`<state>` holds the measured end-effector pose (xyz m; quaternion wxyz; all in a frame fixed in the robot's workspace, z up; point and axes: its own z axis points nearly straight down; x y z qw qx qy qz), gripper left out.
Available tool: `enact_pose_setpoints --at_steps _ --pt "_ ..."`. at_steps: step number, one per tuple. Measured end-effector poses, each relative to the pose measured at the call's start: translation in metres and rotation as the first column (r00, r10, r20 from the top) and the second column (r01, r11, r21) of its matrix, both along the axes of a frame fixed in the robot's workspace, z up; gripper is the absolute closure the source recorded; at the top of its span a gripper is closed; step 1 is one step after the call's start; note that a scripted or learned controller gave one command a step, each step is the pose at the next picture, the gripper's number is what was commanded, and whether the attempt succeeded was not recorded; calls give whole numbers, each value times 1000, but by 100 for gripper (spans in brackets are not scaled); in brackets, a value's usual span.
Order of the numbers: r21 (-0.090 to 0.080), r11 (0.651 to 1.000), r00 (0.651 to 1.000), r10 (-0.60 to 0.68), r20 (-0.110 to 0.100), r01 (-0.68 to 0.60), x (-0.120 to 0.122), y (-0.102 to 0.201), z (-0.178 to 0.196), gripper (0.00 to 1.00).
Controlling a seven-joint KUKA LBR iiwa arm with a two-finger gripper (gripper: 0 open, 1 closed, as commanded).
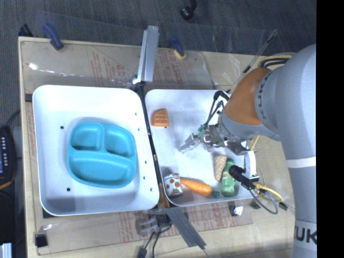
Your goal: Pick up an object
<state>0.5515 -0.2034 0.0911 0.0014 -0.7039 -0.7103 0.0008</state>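
Observation:
My gripper [189, 143] hangs low over the middle of the right bin [177, 102], its metal fingers pointing left with nothing visible between them. An orange waffle-like piece [159, 117] lies up and left of it. A cream ice-cream cone [220, 165] and a green toy [228, 185] lie to the lower right of the gripper, partly under the wrist. An orange carrot [195, 186] and a small patterned cup [172, 184] rest along the bin's front edge.
The left bin [48, 106] holds a light-blue divided plate [101, 153]. A metal bar [147, 52] rises at the divider between the bins. The grey arm with its orange band [244, 98] covers the right bin's right side; cables trail near the front right corner.

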Motion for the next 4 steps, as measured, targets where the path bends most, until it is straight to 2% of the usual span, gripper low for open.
enact_pose_setpoints --at_steps 1,2,3,4 --pt "-1 1000 1000 0 3 0 -74 9 19 0" --pt "1 1000 1000 -2 1 2 5 -6 0 0" --pt "-1 1000 1000 0 5 0 -73 -7 2 0" --pt "-2 1000 1000 6 7 -6 -71 -7 12 100"
